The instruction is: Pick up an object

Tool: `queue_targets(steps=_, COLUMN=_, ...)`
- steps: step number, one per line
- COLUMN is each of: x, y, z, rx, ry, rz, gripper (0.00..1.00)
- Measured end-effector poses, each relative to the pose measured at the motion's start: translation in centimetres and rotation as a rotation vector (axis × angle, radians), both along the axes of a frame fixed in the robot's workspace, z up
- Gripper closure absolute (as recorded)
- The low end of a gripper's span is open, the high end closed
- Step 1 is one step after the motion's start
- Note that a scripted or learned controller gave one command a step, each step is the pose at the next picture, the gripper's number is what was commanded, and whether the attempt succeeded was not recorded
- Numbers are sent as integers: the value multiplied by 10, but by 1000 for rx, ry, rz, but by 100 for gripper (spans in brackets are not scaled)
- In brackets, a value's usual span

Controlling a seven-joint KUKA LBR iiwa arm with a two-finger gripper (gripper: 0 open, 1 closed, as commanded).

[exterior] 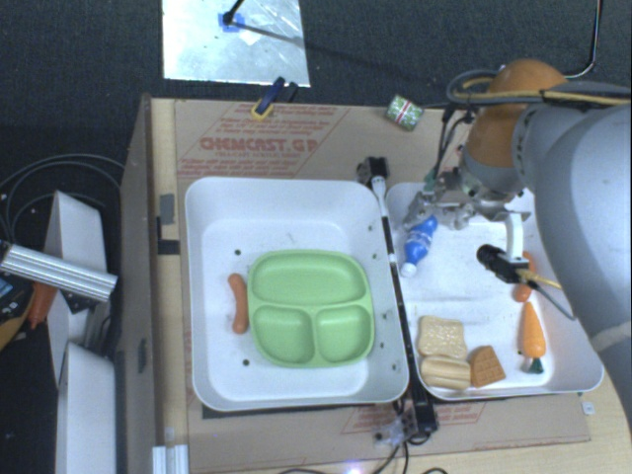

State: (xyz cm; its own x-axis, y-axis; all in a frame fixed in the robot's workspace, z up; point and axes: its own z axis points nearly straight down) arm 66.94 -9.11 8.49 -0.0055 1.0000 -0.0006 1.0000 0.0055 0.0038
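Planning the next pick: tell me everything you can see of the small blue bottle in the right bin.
The blue bottle looks like glossy plastic: blue body, white end. It lies on its side, slanted, white end toward the divider between the bins, in the right bin's upper left part. The gripper sits just above its upper end; actual contact is unclear. Nothing else touches it.

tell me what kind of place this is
Likely a robotics lab bench for grasping trials: a grey arm reaches over two white bins, holding toy food like a carrot and a green tray.
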Motion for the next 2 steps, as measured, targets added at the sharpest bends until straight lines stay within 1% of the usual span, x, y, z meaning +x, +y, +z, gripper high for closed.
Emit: queue_targets(steps=2, x=0, y=7, z=0, rx=-1, ry=2, rz=0, gripper=0)
